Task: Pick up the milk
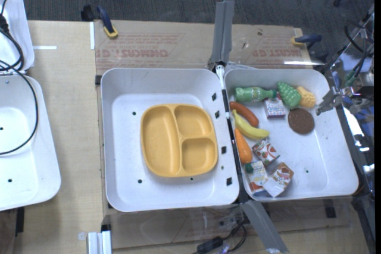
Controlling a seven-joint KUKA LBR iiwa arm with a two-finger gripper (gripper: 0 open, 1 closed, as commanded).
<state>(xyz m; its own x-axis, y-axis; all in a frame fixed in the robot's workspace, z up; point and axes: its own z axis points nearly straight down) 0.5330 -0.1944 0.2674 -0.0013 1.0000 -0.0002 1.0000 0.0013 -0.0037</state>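
The right bin (324,166) holds several small cartons. A white carton with a red and purple label (274,107) lies near the back, between a green bottle (255,94) and a brown round patty (301,121). Two red-and-white cartons (266,151) (278,180) and a small green-and-white one (257,171) lie at the front left. The print is too small to tell which is the milk. My gripper (327,104) hangs at the bin's right rim, right of the patty and apart from every carton, with nothing visibly in it.
Corn cobs (296,95), a hot dog (244,113), a banana (250,129) and a carrot (243,147) crowd the right bin's left side. The left bin (119,146) holds a yellow divided plate (178,140). Cables and metal parts (357,77) stand at the right edge.
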